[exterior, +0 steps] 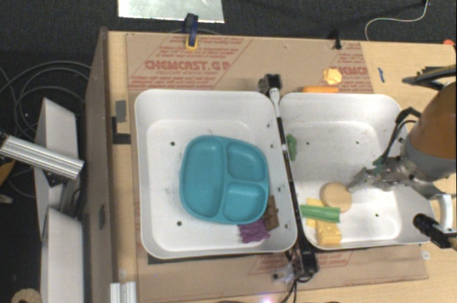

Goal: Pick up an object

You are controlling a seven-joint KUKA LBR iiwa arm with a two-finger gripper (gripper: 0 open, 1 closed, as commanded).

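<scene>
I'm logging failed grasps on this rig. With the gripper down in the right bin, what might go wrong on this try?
1. The gripper sits at the edge of the flat tan disc, not over it, so it may only nudge or slide it.
2. The disc lies close to the green stick and yellow block; a push may jam them together.
3. The disc lies low on the right bin floor, which gives little to grip.

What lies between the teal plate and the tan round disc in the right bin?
In the camera view, between the teal plate and the tan disc lie the two bins' meeting rims and a small green piece beside them.
</scene>
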